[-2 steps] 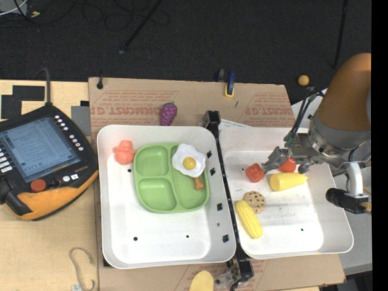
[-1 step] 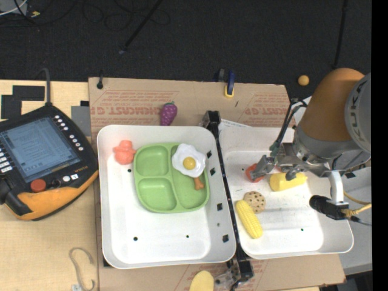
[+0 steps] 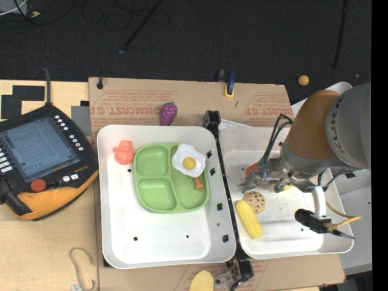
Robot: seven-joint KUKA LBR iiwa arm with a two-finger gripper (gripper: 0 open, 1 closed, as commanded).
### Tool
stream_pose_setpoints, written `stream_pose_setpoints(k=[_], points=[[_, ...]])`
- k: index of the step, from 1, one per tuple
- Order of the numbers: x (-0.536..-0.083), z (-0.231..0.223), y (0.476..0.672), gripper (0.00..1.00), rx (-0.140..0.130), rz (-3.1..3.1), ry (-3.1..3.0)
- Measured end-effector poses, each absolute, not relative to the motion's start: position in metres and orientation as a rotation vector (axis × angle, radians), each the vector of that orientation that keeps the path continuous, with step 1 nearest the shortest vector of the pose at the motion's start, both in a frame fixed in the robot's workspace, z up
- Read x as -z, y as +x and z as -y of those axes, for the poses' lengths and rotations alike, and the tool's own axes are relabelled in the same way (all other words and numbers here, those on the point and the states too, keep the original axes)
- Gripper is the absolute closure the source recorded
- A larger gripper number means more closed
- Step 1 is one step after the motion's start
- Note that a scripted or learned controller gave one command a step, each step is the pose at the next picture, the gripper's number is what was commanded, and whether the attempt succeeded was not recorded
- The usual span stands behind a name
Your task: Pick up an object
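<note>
My gripper point(image 3: 257, 178) reaches down into the right bin point(image 3: 285, 241), near its left side. Just below it lies a round brown cookie point(image 3: 255, 201), close to the gripper but apart from it. A yellow corn cob point(image 3: 248, 218) lies slantwise next to the cookie, toward the bin's front left. In the left bin point(image 3: 157, 247) a green divided plate point(image 3: 159, 193) carries a fried egg toy point(image 3: 188, 160) on its right rim, with a small orange piece point(image 3: 198, 183) below it. A pink-orange toy point(image 3: 123, 153) lies at that bin's back left.
A purple grape bunch point(image 3: 168, 113) rests on the cardboard behind the left bin. A yellow object point(image 3: 202, 280) sits at the bench's front edge. A teach pendant point(image 3: 42, 156) lies to the left of the bins. The divider point(image 3: 221, 180) separates the two bins.
</note>
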State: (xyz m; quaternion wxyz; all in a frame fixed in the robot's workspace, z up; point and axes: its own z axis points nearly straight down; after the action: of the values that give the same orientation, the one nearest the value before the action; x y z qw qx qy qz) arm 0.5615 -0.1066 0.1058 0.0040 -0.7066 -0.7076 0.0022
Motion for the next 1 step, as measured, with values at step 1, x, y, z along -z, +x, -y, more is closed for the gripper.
stream_pose_setpoints(k=[1], points=[[-0.0859, 0.105, 0.5607, 0.0, -0.004, 2.216, -2.219]])
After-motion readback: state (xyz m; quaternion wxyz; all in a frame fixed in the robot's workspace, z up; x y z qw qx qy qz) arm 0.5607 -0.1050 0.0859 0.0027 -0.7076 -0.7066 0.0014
